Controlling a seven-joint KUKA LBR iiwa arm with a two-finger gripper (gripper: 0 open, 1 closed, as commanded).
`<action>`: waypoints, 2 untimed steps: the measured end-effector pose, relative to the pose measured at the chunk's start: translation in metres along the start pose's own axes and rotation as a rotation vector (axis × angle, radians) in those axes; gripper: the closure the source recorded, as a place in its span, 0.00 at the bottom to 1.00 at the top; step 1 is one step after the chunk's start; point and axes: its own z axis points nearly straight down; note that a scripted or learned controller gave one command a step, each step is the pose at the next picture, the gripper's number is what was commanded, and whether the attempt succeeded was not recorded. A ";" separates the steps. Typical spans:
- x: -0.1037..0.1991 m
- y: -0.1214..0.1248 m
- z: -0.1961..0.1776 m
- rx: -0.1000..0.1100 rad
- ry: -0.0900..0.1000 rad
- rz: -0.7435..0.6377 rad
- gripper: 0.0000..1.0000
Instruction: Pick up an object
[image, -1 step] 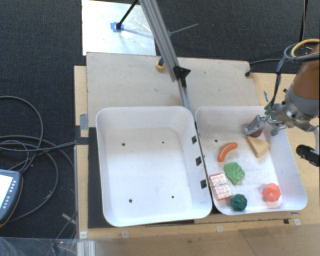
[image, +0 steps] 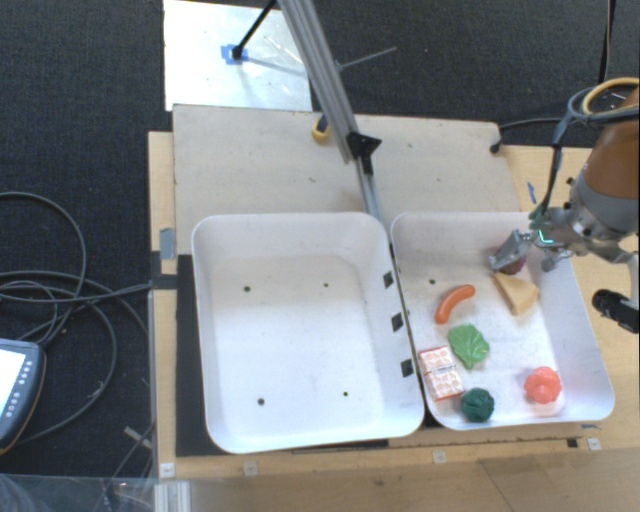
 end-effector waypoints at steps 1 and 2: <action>-0.009 -0.005 0.054 0.005 0.000 0.006 0.00; -0.011 -0.003 0.101 -0.007 -0.006 0.004 0.00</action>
